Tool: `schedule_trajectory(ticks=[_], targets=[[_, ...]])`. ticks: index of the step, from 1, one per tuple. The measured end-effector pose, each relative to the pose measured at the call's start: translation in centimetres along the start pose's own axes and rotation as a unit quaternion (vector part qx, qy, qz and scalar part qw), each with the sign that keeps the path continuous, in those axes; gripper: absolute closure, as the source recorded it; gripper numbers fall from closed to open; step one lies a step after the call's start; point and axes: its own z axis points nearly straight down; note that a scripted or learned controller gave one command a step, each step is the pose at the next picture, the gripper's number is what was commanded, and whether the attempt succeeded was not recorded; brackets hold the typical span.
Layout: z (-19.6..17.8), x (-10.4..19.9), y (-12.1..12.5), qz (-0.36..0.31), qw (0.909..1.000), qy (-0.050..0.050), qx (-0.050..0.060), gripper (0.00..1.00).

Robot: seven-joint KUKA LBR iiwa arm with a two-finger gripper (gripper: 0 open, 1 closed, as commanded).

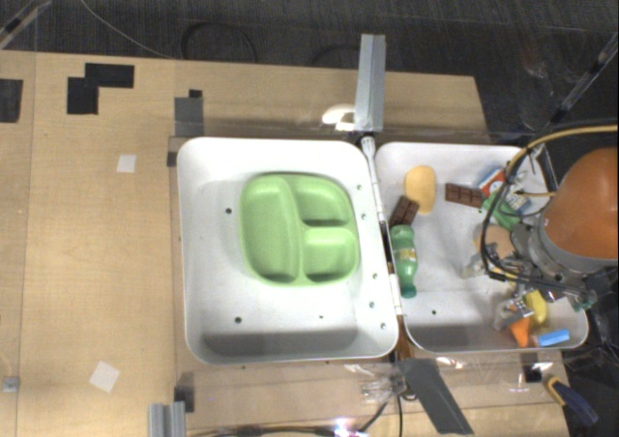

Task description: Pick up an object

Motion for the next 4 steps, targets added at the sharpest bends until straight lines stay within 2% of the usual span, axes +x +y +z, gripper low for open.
schedule_trajectory(ticks=[1,2,3,4], targets=[[0.1,-0.3,-2.9,-0.106,0.9944,0.001,-0.002,0.0],[0.0,-2.2,1.3,-0.186,0.9826,0.0,0.001,0.0],[0.0,-1.5,2.0,-0.216,0.9764,-0.001,0.002,0.0],[0.0,-0.7,0.5,-0.341,0.9399,-0.002,-0.001,0.0]])
